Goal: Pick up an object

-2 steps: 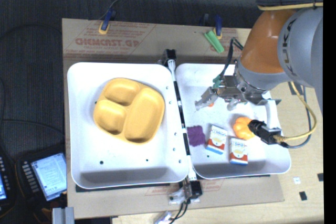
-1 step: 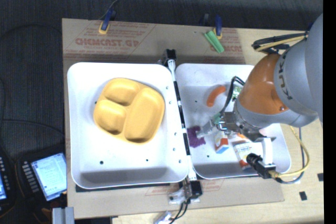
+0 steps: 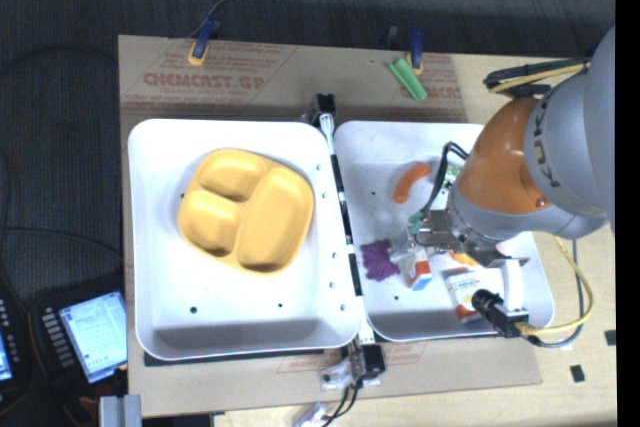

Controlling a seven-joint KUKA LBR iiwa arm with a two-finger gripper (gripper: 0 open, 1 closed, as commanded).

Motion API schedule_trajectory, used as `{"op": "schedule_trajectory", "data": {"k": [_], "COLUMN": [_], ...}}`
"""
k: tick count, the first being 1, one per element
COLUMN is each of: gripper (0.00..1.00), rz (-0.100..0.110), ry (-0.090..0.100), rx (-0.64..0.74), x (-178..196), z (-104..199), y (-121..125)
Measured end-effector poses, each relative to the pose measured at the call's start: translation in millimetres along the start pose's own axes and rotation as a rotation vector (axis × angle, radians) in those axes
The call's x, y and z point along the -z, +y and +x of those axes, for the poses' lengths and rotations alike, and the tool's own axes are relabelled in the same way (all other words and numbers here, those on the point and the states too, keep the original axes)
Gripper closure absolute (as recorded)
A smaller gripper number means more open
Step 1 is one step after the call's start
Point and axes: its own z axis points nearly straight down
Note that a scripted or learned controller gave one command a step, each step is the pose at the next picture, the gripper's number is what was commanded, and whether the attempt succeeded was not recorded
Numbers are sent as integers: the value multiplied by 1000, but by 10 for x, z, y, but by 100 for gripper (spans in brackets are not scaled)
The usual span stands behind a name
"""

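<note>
Two white bins are seen side by side. In the right bin a purple object, a small white-red-blue item and, farther, one orange object are found. The gripper is lowered there; its state cannot be told. In the left bin one yellow three-compartment tray is laid.

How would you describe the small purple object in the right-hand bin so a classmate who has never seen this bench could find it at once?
Start at the right-hand shallow white bin, the one the grey and orange arm reaches into. Near its left wall, toward the front, lies a small ragged purple object. It is the only purple thing there: the curved orange piece lies further back, and the red, white and blue packets sit just right of it.
</note>
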Motion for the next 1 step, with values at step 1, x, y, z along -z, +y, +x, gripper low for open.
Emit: {"op": "schedule_trajectory", "data": {"k": [1], "gripper": [100], "rz": [1], "ry": [-2], "rx": [2], "x": [1173], "z": [321], "y": [539]}}
